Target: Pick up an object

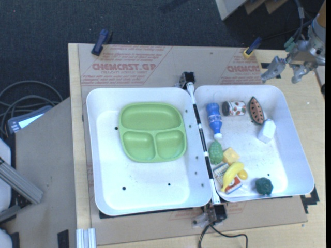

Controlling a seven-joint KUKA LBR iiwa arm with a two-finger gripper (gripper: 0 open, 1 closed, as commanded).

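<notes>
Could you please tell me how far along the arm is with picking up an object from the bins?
Nothing looks picked yet. The two-finger gripper sits above the far right corner of the right white bin, with nothing between its fingers. The blue plastic bottle, yellow toy banana and dark green broccoli piece lie in that bin. Left: descend, grasp one, lift.

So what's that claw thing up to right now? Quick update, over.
Gripper open, up over the bench past the right bin, holding nothing. Toys in that bin untouched: blue bottle, banana. Nothing in the way.
</notes>
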